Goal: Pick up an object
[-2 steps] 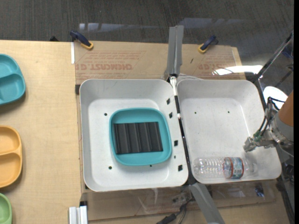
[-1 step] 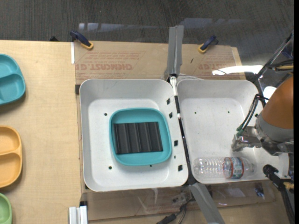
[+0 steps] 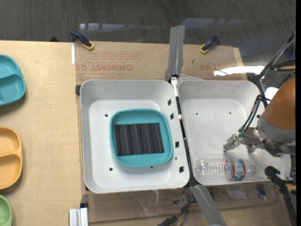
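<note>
Clear plastic bottle (image 3: 221, 168) lies just below the gripper (image 3: 233, 142), jaws seemingly parted, holding nothing; teal tray (image 3: 141, 138) sits apart

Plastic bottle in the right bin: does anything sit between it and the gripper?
Nothing visible does. The plastic bottle lies on its side near the front wall of the right bin, and the gripper is just above it in the picture, with bare bin floor between them.

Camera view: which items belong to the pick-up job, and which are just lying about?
Job:
gripper
plastic bottle, lying in the right bin
teal tray in the left bin

Lying about:
teal plate
orange plate
clamps
</note>
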### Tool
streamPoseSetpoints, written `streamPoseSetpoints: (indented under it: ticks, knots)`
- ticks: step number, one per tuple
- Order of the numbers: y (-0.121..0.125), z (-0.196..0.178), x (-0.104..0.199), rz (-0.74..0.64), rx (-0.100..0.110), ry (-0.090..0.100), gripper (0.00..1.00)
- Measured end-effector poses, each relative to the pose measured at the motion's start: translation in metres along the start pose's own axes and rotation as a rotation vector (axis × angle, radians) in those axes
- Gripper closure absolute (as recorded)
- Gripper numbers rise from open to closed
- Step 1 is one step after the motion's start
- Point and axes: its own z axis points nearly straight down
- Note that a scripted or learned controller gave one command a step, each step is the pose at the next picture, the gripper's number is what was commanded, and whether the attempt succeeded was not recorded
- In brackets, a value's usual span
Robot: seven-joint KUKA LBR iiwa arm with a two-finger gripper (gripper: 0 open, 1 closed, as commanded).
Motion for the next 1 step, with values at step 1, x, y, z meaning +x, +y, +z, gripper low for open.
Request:
streamPoseSetpoints:
  ticks: [1]
  knots:
    - [-0.0143,-0.0161,0.0471,0.071,0.001,0.0,0.0]
